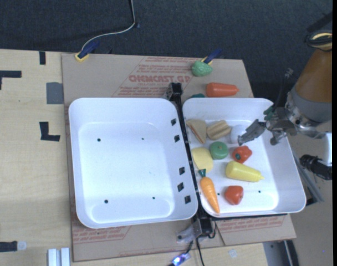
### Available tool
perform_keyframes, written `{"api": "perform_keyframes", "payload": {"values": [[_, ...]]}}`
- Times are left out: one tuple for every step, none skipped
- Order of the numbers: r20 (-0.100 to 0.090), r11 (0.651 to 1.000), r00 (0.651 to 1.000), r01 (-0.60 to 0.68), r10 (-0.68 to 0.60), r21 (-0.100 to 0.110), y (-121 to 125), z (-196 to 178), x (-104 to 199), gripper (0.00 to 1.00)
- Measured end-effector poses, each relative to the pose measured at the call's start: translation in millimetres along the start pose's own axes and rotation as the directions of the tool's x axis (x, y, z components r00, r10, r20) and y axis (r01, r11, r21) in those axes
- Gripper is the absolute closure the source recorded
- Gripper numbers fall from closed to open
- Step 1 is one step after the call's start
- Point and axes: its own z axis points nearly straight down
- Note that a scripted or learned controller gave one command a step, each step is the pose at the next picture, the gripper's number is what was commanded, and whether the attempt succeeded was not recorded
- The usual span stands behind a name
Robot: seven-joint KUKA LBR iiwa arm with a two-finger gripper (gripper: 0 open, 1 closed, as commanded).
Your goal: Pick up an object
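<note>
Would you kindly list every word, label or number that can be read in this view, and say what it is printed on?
"CHEMCAST G.P." as best it reads, in red on the brown cardboard sheet behind the bins; the last letters are blurred.
Smaller red print repeated around it and along the sheet's front edge: too blurred to read.
Black shapes on the bench: marks, not letters.

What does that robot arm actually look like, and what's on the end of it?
A thick rounded arm, orange-brown at top with a grey section below. Its end carries a small dark metal gripper with two thin fingers, a touch of green near its base.
</note>
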Motion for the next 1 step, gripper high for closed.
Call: {"api": "perform_keyframes", "payload": {"values": [[-0.004, 1.0, 1.0, -0.001, 0.001, 0.013, -2.8, 145.9, -8.7, 0.0]]}}
